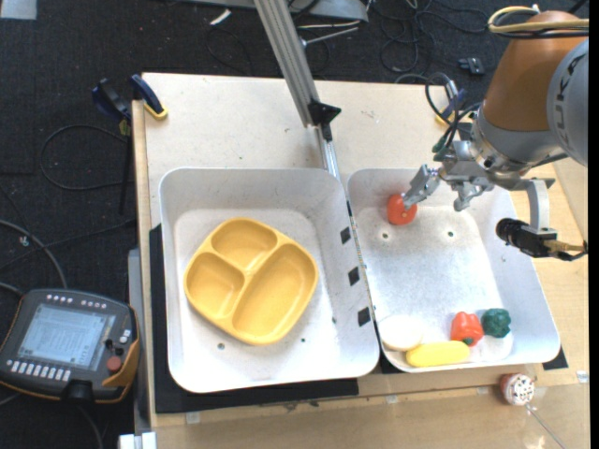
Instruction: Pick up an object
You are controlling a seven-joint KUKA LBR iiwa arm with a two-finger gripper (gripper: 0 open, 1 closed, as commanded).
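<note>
The claw (440, 190) hangs over the far end of the right-hand bin (524, 293), its two fingers spread apart and pointing down, with nothing caught between them. One finger (418, 187) reaches down toward a small red-orange object (401, 210) that sits on the bin floor just beside and slightly below that fingertip; whether the two actually touch, I cannot tell from here. The other finger (465, 195) hangs free a little to the arm's side, over bare bin floor.

Well away from the claw, down in the near corner of the same bin, a little heap of toy food lies together: a yellow banana-like piece (436, 354), a pale round piece (401, 332) next to it, a red piece (465, 326), and a dark green one (496, 322) touching the red.

Across the divider from the claw, the other bin (178, 251) carries a yellow divided plate (250, 280) with three compartments. A small reddish ball (515, 388) rests on the table (215, 110) outside the bins, past the toy heap. A handheld control pendant (67, 342) lies off the table, far from the claw.
</note>
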